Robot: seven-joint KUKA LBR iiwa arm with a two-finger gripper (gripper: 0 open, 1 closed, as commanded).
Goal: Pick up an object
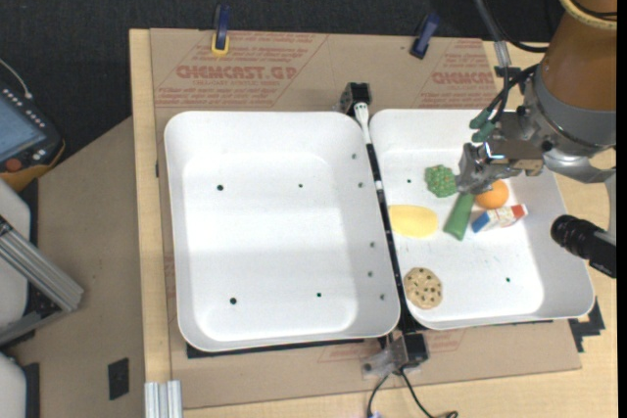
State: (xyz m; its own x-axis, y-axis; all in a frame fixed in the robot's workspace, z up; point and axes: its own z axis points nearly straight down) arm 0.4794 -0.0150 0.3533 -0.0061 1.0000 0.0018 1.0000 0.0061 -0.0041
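White bins sit side by side on the table [294,64]. Over the right bin [549,294] the tool [477,167] hangs low among broccoli [440,179], an orange [493,195], a green stick [458,216], a lemon [413,221] and a cookie [423,287]; its grip I cannot tell.

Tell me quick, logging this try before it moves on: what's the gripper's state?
Gripper: cannot be told; it hangs low over the right bin, among the green block, broccoli and orange.
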